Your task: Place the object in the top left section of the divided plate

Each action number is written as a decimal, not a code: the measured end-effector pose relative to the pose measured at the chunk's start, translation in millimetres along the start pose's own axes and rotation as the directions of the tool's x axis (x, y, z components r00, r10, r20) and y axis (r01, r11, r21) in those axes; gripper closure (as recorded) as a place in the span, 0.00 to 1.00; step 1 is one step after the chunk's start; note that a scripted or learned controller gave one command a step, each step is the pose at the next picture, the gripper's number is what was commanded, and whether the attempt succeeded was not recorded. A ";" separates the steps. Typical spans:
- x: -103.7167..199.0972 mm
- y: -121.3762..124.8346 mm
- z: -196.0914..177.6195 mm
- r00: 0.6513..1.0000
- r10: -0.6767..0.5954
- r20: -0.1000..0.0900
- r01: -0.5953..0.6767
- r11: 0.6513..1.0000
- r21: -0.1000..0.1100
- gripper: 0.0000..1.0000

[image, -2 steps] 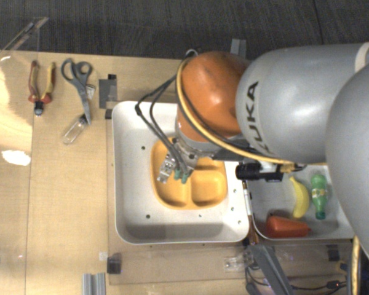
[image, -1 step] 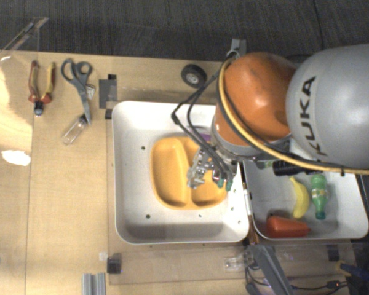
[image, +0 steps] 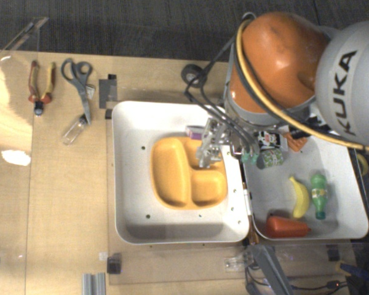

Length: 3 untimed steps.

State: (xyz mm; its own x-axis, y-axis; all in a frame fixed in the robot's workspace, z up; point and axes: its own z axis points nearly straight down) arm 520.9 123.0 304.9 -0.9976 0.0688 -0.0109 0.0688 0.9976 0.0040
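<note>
Hovering over the left bin [image: 132, 217], the gripper [image: 208, 149] of the grey-and-orange arm [image: 277, 60] hangs above the far right part of the yellow divided plate [image: 186, 171], which sits near the middle of that bin. The fingers [image: 204, 154] point down toward the plate's upper right compartment; whether they are parted or closed, and whether anything sits between them, cannot be told at this size. A small purplish item [image: 195, 131] shows just beyond the plate's far edge beside the gripper, too small to identify, and it may or may not be the object meant. In the right bin [image: 350, 183] lie a banana [image: 299, 195], a green bottle [image: 319, 195], a red item [image: 287, 227] and a small can-like piece [image: 271, 158]. Pliers [image: 38, 86] and scissors [image: 80, 85] rest on the counter [image: 55, 214] at far left. By the look of it the placing step is in hand. The next move would call for shifting left and farther, over the plate's top left section, before any release.
</note>
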 end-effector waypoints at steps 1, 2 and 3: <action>-51.9 -60.1 18.0 0.997 0.071 -0.001 -0.071 0.997 0.002 1.00; -111.5 -32.9 94.8 0.999 0.042 -0.004 -0.042 0.999 0.001 1.00; -86.6 -31.2 103.7 0.934 -0.358 -0.003 0.358 0.934 -0.001 1.00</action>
State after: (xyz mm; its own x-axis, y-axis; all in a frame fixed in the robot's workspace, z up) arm 606.4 86.3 202.0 -0.9561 -0.2930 -0.0087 -0.2930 0.9561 0.0012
